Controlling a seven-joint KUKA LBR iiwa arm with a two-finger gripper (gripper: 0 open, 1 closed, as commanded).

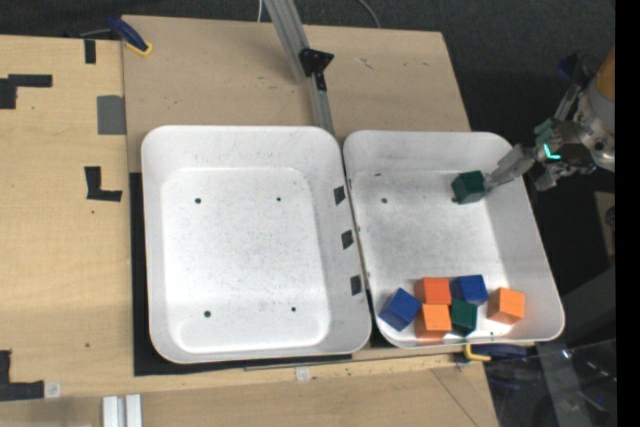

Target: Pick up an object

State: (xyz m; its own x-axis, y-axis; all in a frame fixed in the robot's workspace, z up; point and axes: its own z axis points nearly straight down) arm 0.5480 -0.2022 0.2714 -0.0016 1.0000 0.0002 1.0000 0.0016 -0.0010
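Gripper [478, 183] at the right bin's [520, 245] upper right looks clamped on a dark green cube [467, 187] at its fingertips, other blocks [450, 303] clustered well below it; cube likely light, rigid, slick-faced, best pinched on opposite flat sides.

- You see the gripper [478, 182] at the right bin [420, 150], a dark green block [467, 187] at its tip.
- 6 blocks cluster at that bin's near edge: 3 orange, 2 blue, 1 green.
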